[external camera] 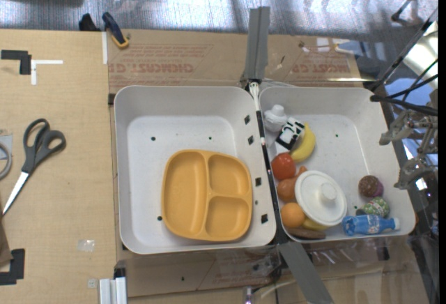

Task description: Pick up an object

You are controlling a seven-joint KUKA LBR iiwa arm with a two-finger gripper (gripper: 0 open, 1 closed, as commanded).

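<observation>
Around the white lidded pot, the loose pickable objects are lying in the right bin. Touching the pot's left side, a red tomato and two orange fruits are sitting in a column. Above the pot, a banana is lying tilted, with a black-and-white item just beside it and a small white bottle beyond that. Right of the pot, a purple ball is resting above a green speckled ball, and a blue bottle is lying on its side at the pot's lower right.

Farther right of the pot, past the bin's wall, the gripper is hanging apart from every object, holding nothing that can be seen — whether it is open or closed, I cannot tell.

Left of the pot, across the divider, a yellow divided plate is lying flat in the left bin. Well to the left of the pot, scissors are lying on the tabletop.
</observation>
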